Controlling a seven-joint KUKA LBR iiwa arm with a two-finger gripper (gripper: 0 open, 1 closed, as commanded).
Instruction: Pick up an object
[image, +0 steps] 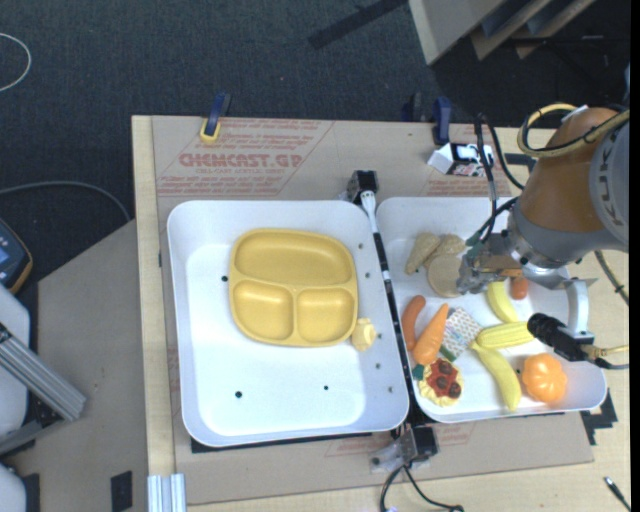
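My gripper (478, 270) is low in the right bin (560, 405), right beside a round beige piece (443, 274) and a beige bread-like piece (428, 249). Nothing shows as held. A short yellow banana (499, 301) and a small red-orange item (518, 289) lie just below the gripper. Two orange carrots (431, 334) lie at the bin's left side, next to a checkered packet (461, 326).
Two more bananas (504, 336), an orange round fruit (543, 378) and a pizza slice (441, 381) fill the right bin's front. The left bin (200, 340) holds a yellow divided plate (293, 285) and a small pale yellow piece (363, 334) by its right wall.
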